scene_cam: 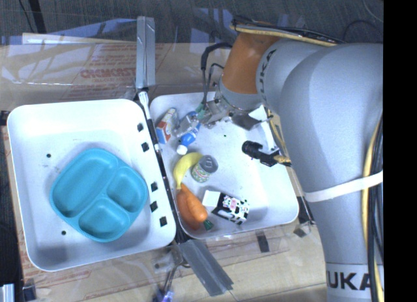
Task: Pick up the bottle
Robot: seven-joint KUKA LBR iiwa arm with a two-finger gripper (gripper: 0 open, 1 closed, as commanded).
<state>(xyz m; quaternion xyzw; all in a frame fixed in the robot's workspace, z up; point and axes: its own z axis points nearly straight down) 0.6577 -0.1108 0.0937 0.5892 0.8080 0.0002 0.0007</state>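
Presently the gripper (207, 113) sits low at the right bin's (281, 211) far left, against the bottle (188, 131) lying there, blue cap nearward; its opening cannot be judged; a banana (185, 166) lies just nearer.

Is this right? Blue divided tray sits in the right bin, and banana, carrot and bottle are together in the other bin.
Not quite. The camera view shows the blue divided tray in the left bin, not the right. The banana, carrot and bottle are together in the right bin.
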